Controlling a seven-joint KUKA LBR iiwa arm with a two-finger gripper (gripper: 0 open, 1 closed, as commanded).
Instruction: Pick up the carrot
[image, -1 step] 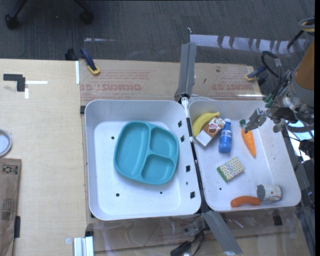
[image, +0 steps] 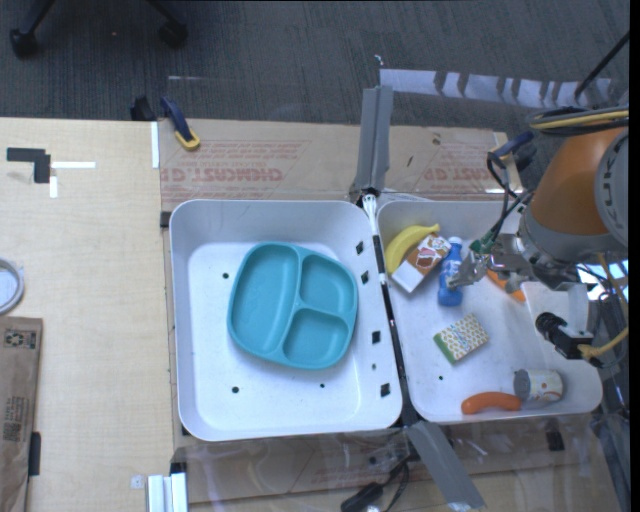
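While the carrot (image: 491, 403) lies apart, the tool (image: 478, 268) touches the blue bottle (image: 452, 272); its spread I cannot tell.

The arm (image: 585, 190) runs off the right edge, so its upper part is cut away, and its wrist covers the right bin's (image: 420, 400) far right corner. A small orange thing (image: 508, 287) beneath the gripper (image: 478, 268) is mostly hidden; what it is cannot be told. The gripper's fingers are too small and cluttered to read. The roll of tape (image: 8, 288) is cut by the left edge
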